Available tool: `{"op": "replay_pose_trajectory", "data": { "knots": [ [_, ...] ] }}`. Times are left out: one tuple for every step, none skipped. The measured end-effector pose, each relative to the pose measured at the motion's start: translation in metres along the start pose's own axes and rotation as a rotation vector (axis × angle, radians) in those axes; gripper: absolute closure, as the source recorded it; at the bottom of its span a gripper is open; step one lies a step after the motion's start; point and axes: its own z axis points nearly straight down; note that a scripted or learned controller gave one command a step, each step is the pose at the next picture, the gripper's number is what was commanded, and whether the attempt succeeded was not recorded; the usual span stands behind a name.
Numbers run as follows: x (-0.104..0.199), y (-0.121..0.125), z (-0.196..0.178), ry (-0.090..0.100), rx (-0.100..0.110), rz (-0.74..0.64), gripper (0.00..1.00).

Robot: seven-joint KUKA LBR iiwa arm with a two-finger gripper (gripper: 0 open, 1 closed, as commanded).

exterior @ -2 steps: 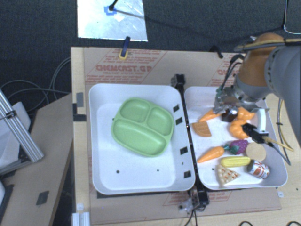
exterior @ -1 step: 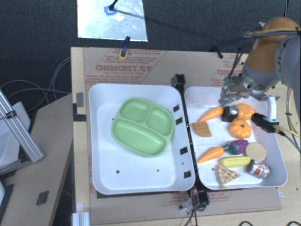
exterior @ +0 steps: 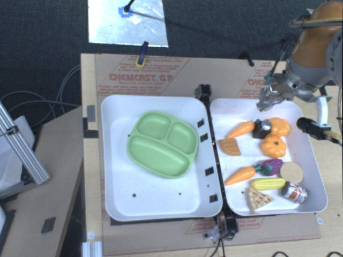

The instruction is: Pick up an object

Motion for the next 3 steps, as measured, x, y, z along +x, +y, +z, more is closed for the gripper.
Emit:
{"op": "replay_pose_trajectory", "data": {
  "knots": [
    [0.033,-0.036,0.008,0.002,0.009,-0.002,1.00],
    [0.067,-0.070,0.010,0.002,0.008,-0.002,1.00],
    [0.086,-0.094,-0.016,0.003,0.006,-0.002,1.00]
  ]
}}
